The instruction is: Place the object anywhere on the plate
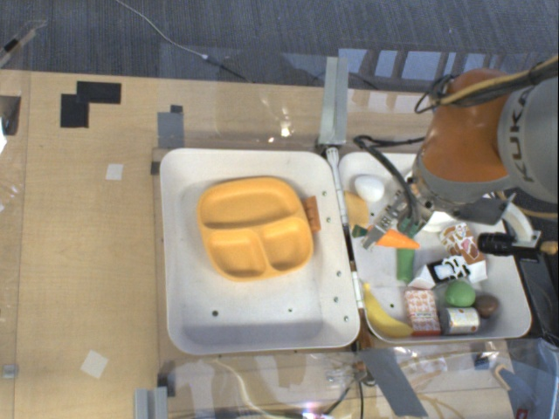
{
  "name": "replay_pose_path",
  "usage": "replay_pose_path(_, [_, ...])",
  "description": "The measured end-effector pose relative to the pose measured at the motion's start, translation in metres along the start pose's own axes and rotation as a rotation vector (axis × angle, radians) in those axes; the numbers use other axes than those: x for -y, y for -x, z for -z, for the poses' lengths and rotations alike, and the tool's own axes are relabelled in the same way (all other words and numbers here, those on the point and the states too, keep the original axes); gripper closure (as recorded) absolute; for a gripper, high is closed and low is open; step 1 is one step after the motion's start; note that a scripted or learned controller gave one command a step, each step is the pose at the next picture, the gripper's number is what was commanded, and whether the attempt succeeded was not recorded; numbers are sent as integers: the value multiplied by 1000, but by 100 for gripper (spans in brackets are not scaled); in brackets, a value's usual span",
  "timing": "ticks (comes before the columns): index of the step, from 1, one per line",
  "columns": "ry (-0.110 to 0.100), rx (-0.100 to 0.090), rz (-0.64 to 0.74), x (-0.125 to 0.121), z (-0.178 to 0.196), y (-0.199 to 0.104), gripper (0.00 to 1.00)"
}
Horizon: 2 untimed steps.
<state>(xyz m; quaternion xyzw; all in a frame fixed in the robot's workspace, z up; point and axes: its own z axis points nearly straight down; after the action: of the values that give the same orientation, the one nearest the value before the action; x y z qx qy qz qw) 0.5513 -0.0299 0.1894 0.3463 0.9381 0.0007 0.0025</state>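
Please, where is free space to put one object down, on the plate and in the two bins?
The yellow plate has three bare compartments. In the left bin, bare floor runs below the plate and along its left side. The right bin is crowded: banana, carrot, white egg, small boxes, and the gripper over them.

The arm [489, 138] runs off the right picture edge and covers the right bin's [515, 326] far corner (rim included). Small items [454, 264] at that bin's right edge blur together.
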Motion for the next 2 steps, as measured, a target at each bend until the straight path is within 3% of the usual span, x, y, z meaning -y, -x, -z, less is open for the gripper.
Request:
replay_pose_path(1, [4, 0, 61, -49, 29, -66, 100])
replay_pose_path(2, [3, -2, -107, -120, 38, -126, 100])
